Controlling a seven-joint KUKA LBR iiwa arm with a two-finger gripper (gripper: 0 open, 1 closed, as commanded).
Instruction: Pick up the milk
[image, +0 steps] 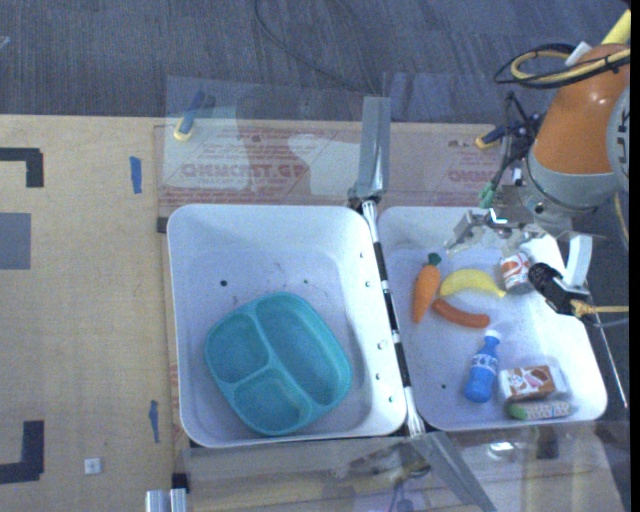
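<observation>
One milk carton (531, 381), one blue bottle (483, 368), one carrot (426, 288); gripper (487, 224) open, empty.

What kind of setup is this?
Likely a lab pick-and-place test bench: grey-and-orange robot arm, two shallow white plastic bins, toy food such as an orange plastic carrot.

Faint red block lettering on the clear sheet (262, 150) standing behind the left bin (190, 235); letters too washed out to spell with certainty. Similar faint red print, unreadable, on the sheet behind the right bin (400, 235). Printed panels on the small carton (530, 382) and the red-and-white package (514, 270) in the right bin, too small to read.
</observation>
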